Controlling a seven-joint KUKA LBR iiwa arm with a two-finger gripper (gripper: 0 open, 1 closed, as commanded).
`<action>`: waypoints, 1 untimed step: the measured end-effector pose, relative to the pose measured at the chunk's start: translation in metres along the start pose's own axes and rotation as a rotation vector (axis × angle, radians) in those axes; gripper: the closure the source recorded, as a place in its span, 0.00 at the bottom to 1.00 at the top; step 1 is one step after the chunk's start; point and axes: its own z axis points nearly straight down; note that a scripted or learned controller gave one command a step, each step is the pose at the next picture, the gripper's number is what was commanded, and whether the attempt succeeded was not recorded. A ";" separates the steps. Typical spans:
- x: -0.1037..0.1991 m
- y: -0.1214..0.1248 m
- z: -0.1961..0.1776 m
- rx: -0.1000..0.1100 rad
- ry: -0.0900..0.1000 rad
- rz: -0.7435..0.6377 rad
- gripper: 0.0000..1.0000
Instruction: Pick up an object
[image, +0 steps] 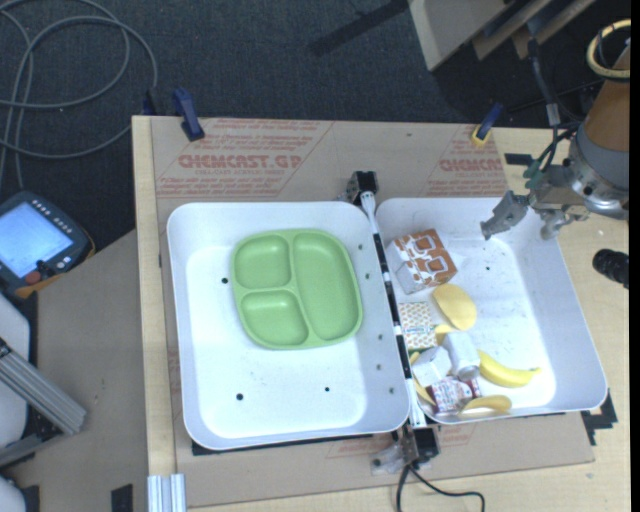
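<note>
Hand (522, 214) position: above the far right corner of the right shallow white plastic bin (545, 262), fingers spread apart, nothing between them. All candidate objects lie toward the near left of the hand, crowded along the bin's left wall. Nearest is the brown-and-white printed packet (423, 256); beyond it sits the pale yellow rounded disc (456, 306), then the yellow plastic banana (507, 372), its long axis running left to right. Bare bin floor separates hand and objects, giving open room for descent. Left white bin (200, 300) carries a green divided tray (297, 288), well apart, on the brown table (300, 150)
</note>
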 end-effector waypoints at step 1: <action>0.045 -0.018 0.107 0.002 0.001 -0.001 0.00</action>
